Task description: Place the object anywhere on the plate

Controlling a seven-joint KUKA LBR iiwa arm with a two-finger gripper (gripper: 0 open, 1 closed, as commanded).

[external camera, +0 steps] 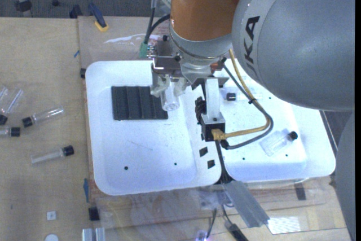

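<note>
The gripper (169, 94) is clamping a clear vial (168, 100) between its fingers. It is hanging over the ribbed black plate's (135, 103) right edge, in the left bin (107, 144).

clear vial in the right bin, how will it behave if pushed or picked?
The vial looks like a small clear tube with a black cap, so probably light. It lies on its side, so a push would likely roll it. Its smooth surface may slip in the hand.
</note>
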